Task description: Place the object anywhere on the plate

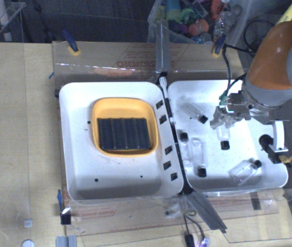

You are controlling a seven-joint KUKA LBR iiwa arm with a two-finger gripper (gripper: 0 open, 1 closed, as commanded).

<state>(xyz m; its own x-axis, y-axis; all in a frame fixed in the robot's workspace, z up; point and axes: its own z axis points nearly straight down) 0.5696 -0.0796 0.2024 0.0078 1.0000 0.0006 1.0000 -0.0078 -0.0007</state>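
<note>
Trailing off the near edge of the pale wooden bench (pixel 17 138): black cable (pixel 189 236), just in front of the seam between the two bins.

Camera view, left to right:

- Sitting on the bench at left: shallow white left bin (pixel 76 138), rounded at the corners.
- Resting inside it, toward the middle: yellow rounded-square plate (pixel 98 112), upright and flat on the bin floor.
- Lying on the plate, inside its rim: dark ridged rectangular slab (pixel 124 134), ridges running front to back.
- Running along the divider between the bins: row of small black tabs (pixel 165 135).
- Sitting just beside the left bin, touching it along the divider: shallow white right bin (pixel 269 176).
- Lying scattered on the right bin's floor, well apart from the plate: clear plastic bottles with black caps, namely far-left bottle (pixel 189 109), near-left bottle (pixel 194 151) and near-right bottle (pixel 242 171), tilted.
- Hanging over the right bin's far half: two-finger gripper (pixel 223 123), with a small clear bottle (pixel 223 134), black cap toward the camera, showing directly under it; touching or apart, cannot tell; gripper wide or narrow, cannot tell.
- Reaching in from the right: grey arm with orange band (pixel 277 55) above the wrist.
- Clamping the bench's far edge: two blue clips (pixel 72 46).
- Standing beyond the bins: clear tub of coloured toys (pixel 197 9).
</note>
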